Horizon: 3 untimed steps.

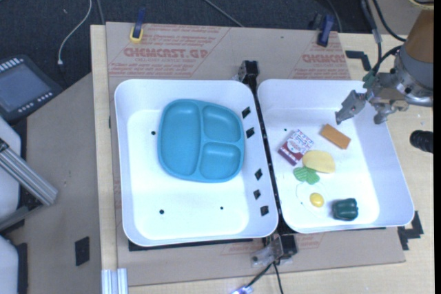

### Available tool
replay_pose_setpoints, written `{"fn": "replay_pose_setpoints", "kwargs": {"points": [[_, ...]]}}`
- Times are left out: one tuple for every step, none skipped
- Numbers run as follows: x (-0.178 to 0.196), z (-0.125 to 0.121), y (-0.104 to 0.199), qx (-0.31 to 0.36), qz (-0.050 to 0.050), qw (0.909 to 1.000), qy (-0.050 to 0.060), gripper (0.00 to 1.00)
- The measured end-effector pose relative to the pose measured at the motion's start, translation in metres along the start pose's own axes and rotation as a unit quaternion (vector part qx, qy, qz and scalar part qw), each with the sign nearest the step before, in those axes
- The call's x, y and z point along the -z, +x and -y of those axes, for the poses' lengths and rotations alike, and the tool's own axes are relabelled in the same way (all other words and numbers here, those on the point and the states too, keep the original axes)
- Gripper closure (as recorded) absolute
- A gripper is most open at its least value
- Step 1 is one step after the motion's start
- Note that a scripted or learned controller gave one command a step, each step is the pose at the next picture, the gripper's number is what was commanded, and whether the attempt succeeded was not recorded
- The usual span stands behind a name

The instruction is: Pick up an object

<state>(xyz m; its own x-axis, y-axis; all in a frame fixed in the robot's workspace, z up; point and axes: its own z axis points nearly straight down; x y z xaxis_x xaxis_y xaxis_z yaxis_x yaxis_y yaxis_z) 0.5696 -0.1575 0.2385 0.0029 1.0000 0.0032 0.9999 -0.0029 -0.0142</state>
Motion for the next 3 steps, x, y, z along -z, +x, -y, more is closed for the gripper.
{"fn": "replay_pose_setpoints", "kwargs": {"points": [[0.007,-0.002,0.0,0.002,0.001,1.0,-0.007,0.0],[-0.039,-0.012,0.0,0.002,0.001,1.0,-0.005,0.0],[-0.103,-0.011,-0.002,0.001,0.0,1.0,-0.003,0.0]]}}
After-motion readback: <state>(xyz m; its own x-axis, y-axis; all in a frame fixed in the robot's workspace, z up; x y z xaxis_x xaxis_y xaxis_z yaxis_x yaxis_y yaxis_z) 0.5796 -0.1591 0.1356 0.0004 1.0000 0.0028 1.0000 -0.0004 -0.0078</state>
